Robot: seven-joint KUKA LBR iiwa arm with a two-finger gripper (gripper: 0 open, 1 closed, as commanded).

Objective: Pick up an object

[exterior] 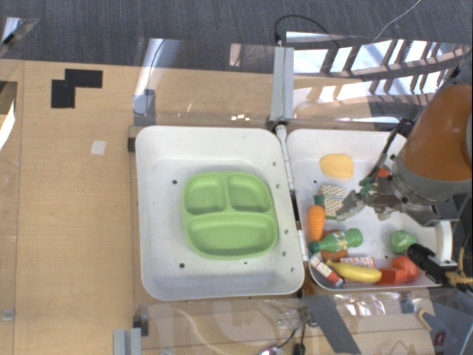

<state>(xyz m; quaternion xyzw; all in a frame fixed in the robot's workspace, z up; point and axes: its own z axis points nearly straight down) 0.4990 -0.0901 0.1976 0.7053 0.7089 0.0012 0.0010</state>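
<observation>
Right bin (369, 140): carrot (316, 222), yellow piece (337, 166), bottle (341, 239), banana (358, 273), green lump (403, 240), red piece (403, 269).
Left bin (155, 220): green tray (229, 214).
Gripper (347, 207): above the right bin, carrot just at its 8 o'clock, bottle at 6.
Grip: cannot tell how wide; nothing seen held.
In the way: patterned item (332, 194) touching the tip.

Tray (229, 214) in left bin (155, 198); banana (358, 273), carrot (316, 222) in right bin (303, 143).
</observation>
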